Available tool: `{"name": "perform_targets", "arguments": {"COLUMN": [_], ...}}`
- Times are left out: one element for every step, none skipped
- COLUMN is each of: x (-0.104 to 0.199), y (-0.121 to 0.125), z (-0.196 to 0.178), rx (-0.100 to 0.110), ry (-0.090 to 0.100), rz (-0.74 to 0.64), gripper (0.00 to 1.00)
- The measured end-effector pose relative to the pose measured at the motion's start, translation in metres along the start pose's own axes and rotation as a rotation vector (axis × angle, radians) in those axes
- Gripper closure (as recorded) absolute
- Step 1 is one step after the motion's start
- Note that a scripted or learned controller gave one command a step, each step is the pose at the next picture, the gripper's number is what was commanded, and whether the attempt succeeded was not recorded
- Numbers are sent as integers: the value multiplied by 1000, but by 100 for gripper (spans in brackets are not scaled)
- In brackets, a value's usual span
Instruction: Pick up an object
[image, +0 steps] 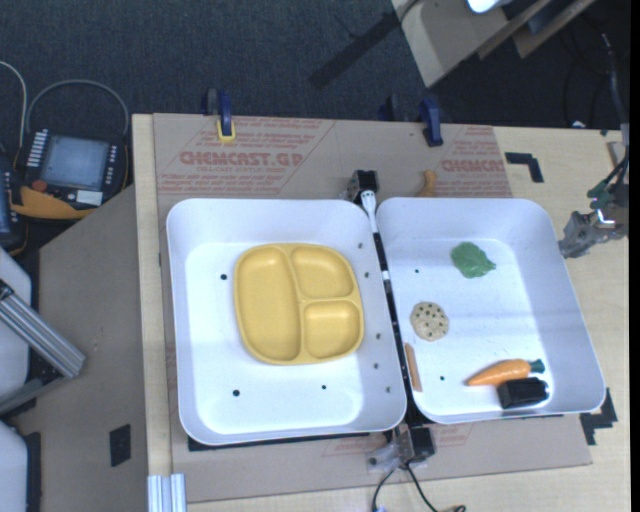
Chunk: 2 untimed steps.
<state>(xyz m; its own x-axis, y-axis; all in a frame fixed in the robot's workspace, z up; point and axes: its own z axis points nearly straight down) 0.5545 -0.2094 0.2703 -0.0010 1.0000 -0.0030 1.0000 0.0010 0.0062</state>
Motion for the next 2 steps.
{"name": "perform_targets", "arguments": {"x": [52,102], "y": [-8,-22], "z": [17,14], "rx": [8,8], "ry": [6,5], "rz": [-4,-4], "gripper": [100,100]}}
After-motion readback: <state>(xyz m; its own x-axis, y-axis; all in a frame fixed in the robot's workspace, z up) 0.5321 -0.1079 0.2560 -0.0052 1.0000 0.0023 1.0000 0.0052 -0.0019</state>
